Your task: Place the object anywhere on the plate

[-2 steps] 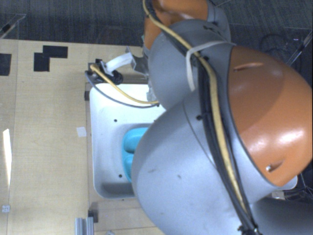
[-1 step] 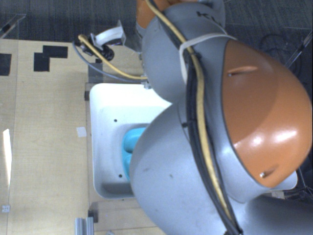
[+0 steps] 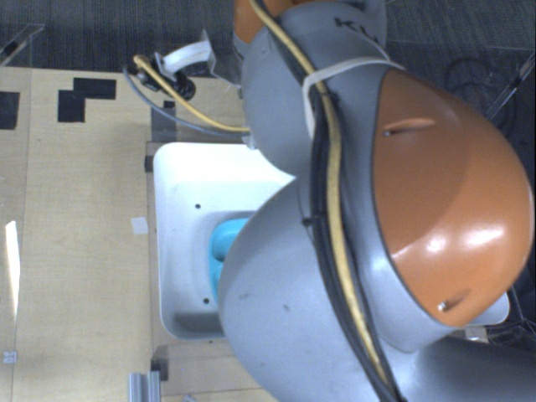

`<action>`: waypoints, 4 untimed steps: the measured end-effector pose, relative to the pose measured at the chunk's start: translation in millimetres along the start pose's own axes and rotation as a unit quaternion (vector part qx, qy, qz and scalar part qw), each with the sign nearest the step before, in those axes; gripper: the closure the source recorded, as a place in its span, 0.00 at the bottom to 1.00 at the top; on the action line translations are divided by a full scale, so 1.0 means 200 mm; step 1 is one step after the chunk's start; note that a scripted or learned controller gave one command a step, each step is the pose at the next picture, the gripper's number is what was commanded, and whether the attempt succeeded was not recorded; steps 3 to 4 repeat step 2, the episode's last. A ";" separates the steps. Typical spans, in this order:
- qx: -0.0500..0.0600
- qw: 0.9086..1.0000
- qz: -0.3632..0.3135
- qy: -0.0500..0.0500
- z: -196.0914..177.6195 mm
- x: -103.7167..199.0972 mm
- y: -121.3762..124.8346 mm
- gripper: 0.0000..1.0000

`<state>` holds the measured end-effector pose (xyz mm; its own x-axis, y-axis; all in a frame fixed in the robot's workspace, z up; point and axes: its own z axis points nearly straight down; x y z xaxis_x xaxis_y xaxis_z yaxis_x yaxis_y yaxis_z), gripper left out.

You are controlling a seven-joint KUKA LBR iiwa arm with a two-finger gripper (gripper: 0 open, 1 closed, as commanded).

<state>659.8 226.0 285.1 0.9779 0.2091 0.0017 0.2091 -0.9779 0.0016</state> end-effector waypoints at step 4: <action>-0.001 1.000 -0.003 -0.001 -0.07 0.01 -0.01 1.00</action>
